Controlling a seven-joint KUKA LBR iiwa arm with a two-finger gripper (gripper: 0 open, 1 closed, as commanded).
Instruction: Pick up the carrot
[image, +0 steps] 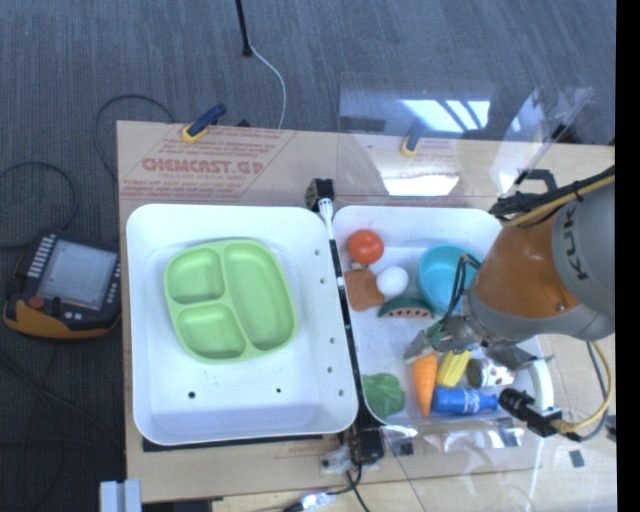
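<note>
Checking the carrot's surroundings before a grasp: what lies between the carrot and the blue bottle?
In the camera view, nothing: the carrot and the blue bottle lie right beside each other, seemingly touching, in the right bin.

The counter (200, 165) is a pale wooden board with red lettering printed near its far left corner, set on dark grey carpet. Two shallow white bins lie side by side directly on it: the left bin (160, 400) and the right bin (400, 225), their inner walls touching along the middle. A blue-and-yellow clamp (203, 121) grips the far edge at left, and a yellow clamp (410, 143) sits further right on that edge
</note>
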